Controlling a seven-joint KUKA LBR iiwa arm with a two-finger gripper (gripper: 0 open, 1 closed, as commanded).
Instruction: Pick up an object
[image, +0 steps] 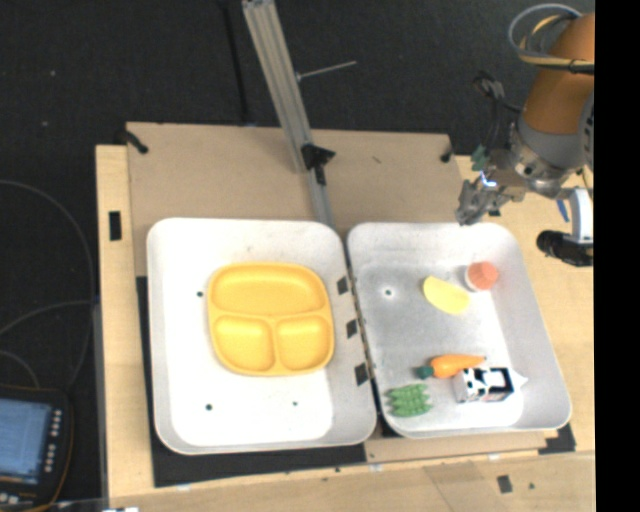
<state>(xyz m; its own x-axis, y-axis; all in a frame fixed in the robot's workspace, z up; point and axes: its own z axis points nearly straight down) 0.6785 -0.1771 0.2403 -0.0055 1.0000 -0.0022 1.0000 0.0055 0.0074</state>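
The right bin (400, 330) holds a yellow banana-like piece (445, 295), a small orange-red cup (483, 275), an orange carrot (457, 365), a black-and-white cow-patterned block (485, 384) and a green leafy piece (409, 401). My gripper (470, 212) hangs over the far right rim of that bin, above and behind the cup, and touches none of the objects. Nothing shows between its fingers.
The left bin (180, 400) holds a yellow divided plate (270, 317). A slanted metal pole (290, 110) rises behind the gap between the bins. A tablet (30, 440) lies off the bench at the lower left.
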